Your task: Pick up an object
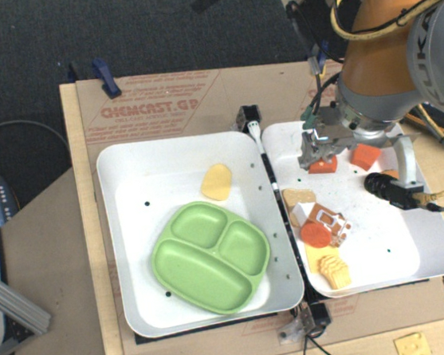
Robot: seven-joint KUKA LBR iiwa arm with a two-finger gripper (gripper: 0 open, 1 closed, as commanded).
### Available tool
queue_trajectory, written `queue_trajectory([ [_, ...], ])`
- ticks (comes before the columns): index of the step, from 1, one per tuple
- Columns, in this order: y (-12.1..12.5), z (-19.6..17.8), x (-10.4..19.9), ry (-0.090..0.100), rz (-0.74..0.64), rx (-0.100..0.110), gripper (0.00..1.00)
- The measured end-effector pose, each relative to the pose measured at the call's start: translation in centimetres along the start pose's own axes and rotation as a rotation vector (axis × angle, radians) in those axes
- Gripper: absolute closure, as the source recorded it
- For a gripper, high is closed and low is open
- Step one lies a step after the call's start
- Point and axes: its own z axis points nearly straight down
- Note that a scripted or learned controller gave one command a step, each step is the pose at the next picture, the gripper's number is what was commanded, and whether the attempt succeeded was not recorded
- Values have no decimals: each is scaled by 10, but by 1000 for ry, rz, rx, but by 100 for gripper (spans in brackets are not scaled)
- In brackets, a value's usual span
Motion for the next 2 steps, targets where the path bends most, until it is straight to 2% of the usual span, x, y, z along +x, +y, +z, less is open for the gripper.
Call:
queue_trajectory([
  [1, -15, 13, 47, 1, 0, 9, 100],
  [2, -62, 10, 28, -1, 8, 11, 100],
])
